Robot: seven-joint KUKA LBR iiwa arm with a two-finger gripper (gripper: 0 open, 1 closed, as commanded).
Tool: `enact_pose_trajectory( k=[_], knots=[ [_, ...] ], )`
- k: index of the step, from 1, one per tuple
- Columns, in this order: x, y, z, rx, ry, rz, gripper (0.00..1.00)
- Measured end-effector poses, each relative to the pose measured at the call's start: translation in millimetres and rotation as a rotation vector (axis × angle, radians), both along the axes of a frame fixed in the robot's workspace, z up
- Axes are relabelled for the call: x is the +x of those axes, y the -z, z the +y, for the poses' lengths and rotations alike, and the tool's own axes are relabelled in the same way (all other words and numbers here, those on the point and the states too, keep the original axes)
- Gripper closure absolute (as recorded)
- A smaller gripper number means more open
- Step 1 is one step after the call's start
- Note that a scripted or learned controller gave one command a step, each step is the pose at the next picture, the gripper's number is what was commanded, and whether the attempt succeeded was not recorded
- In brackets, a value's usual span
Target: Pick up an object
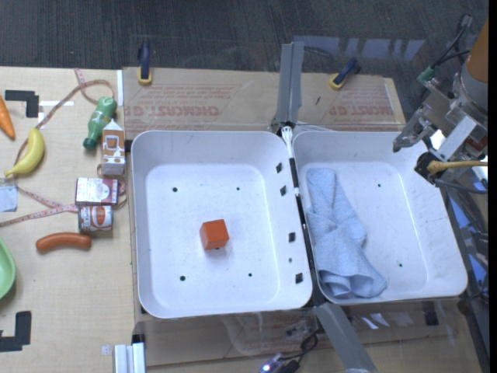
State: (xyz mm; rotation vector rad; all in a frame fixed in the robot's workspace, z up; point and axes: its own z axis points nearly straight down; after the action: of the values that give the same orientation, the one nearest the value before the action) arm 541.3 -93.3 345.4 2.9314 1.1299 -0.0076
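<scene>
My end effector (415,148) is parked off the right bin's (435,290) far right edge, can't tell its state, while the orange block (214,234) sits mid left bin (155,286) and the towel (339,235) lies crumpled by the divider.

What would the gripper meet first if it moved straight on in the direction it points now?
Probably the bare floor of the right bin. The gripper points down and left over that bin's far right corner; the blue cloth lies further left. Depth is unclear.

The bench (62,286) bears two white bins (155,286), toy foods (64,242).
</scene>
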Motion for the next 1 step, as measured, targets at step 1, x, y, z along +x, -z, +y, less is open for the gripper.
enact_pose_trajectory(
  k=[1],
  knots=[
    [-2.4, 15.0, -15.9, -0.002, 0.443, 0.001, 0.00]
  ],
)
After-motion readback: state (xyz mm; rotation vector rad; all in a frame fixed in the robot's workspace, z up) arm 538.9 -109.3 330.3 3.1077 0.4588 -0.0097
